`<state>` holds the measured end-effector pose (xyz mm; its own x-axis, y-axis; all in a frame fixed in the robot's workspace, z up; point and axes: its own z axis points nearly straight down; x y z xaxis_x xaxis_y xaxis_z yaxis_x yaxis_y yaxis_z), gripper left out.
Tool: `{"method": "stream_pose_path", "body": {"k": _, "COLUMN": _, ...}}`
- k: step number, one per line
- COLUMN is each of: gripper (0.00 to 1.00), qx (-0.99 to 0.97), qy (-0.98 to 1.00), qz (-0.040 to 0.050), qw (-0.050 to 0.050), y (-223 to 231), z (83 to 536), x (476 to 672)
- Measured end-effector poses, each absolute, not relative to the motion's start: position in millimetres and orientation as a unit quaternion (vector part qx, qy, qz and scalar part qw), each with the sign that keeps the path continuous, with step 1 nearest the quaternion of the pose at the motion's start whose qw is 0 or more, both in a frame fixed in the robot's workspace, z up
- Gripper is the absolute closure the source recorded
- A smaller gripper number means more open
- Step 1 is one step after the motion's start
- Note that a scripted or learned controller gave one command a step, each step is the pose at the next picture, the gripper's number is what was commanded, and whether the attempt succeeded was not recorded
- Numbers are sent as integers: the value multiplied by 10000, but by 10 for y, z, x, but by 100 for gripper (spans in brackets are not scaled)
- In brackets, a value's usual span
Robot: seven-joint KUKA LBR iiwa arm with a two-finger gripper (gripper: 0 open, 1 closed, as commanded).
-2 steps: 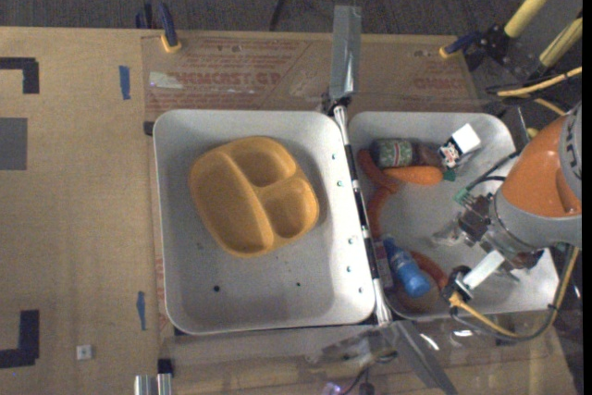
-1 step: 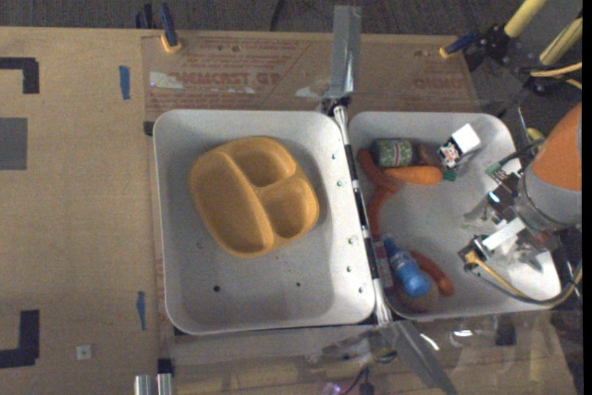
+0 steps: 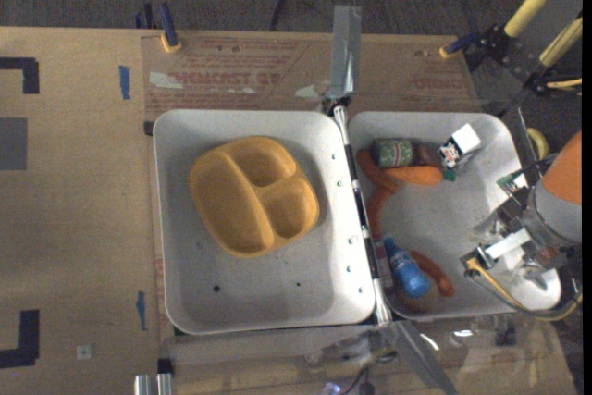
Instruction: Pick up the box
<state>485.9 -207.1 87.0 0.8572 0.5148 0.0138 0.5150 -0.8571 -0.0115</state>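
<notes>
Box (image 3: 460,146) sits tilted at far side of right bin (image 3: 462,216) beside the can (image 3: 394,153) and carrot (image 3: 412,175); gripper (image 3: 507,252), well apart at near right, finger state can't tell, should approach from above, clear of neighbours.

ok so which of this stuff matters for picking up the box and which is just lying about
For the job:
small white carton box in the right bin
claw

Lying about:
orange divided plastic plate
green can
orange carrot
blue bottle
</notes>
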Motion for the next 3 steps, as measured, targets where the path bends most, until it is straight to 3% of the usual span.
{"method": "stream_pose_path", "body": {"k": 2, "gripper": 0, "qx": -9585, "qy": -2848, "qz": -48, "qw": 115, "y": -2080, "z": 868, "x": 4862}}
{"method": "stream_pose_path", "body": {"k": 3, "gripper": 0, "qx": -9706, "qy": -2404, "qz": -63, "qw": 88, "y": -2106, "z": 873, "x": 4871}}
